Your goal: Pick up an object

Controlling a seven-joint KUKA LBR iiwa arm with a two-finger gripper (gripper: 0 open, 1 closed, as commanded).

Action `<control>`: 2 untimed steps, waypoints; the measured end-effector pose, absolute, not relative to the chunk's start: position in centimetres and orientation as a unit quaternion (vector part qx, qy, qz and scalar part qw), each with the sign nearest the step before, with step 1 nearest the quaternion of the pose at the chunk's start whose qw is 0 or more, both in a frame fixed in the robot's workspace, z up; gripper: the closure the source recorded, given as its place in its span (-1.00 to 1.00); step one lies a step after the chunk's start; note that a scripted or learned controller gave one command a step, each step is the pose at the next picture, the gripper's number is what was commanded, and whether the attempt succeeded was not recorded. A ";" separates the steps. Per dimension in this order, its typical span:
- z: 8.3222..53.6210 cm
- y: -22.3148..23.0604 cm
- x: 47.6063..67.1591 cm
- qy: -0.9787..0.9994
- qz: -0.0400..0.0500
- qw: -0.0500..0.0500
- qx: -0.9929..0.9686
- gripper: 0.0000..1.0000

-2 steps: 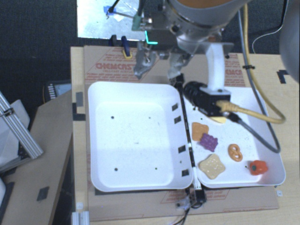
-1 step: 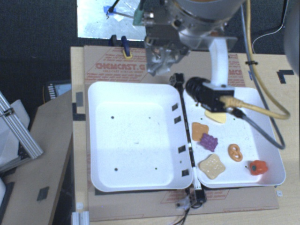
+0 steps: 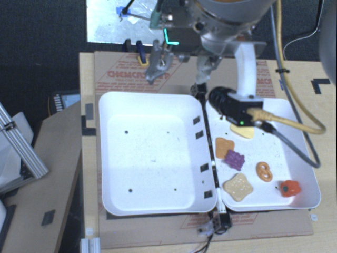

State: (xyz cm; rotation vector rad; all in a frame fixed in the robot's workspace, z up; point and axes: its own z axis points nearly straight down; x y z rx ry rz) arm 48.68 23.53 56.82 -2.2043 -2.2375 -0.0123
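Above the far edge of the two bins my grey arm (image 3: 231, 4) hangs; my gripper (image 3: 179, 70) sits high over the bench, grip state unclear. Left bin (image 3: 113, 194): smooth white plastic. Right bin (image 3: 308, 191), near half, well apart: tan toast (image 3: 238, 187), purple knobby block (image 3: 234, 159), orange cracker (image 3: 224, 146), pretzel (image 3: 264, 171), red tomato (image 3: 289, 188).

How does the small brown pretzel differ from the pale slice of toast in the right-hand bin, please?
The small brown pretzel is orange-brown and looped with holes; the pale slice of toast is beige and solid. The pretzel is smaller than the toast. The pretzel lies further right, the toast nearer the bins' divider. Both lie flat in the right white bin.
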 end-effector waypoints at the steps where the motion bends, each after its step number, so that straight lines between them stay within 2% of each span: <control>1: 58.0 23.6 48.7 -0.713 -0.005 0.000 -0.701 1.00; 2: 57.9 23.6 48.7 -0.714 -0.005 0.000 -0.701 -1.00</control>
